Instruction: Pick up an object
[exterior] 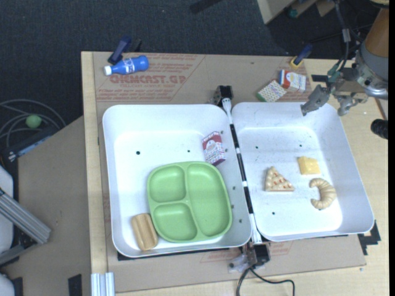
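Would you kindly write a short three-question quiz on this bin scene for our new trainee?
1. True or false: the green plate lies in the right bin.
2. How many food items lie in the right bin?
3. Which item lies nearest the gripper? A) croissant B) cheese cube C) bread stick

Key: 1 false, it is in the left bin; 2 three, counting the pizza slice; 3 B.

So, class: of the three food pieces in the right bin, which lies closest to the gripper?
The yellow cheese block; the croissant and pizza slice lie further from the gripper.
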Action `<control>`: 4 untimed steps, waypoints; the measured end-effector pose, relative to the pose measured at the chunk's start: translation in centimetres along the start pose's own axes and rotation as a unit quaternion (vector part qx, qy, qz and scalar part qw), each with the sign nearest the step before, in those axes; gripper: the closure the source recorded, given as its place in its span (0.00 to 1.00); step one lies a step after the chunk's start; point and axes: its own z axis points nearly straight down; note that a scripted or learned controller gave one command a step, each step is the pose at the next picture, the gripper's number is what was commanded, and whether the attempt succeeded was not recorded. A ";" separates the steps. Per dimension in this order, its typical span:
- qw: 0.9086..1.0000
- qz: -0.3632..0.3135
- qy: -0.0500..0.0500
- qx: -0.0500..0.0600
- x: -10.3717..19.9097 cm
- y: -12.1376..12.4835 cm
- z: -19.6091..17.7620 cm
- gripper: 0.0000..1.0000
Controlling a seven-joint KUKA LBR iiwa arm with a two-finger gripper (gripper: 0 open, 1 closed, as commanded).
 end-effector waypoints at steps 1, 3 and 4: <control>1.000 0.001 0.000 0.002 -5.7 -6.6 10.7 0.00; 1.000 -0.002 0.008 0.004 -4.9 4.3 16.8 0.00; 1.000 0.000 0.000 0.001 -4.7 -3.8 14.8 0.00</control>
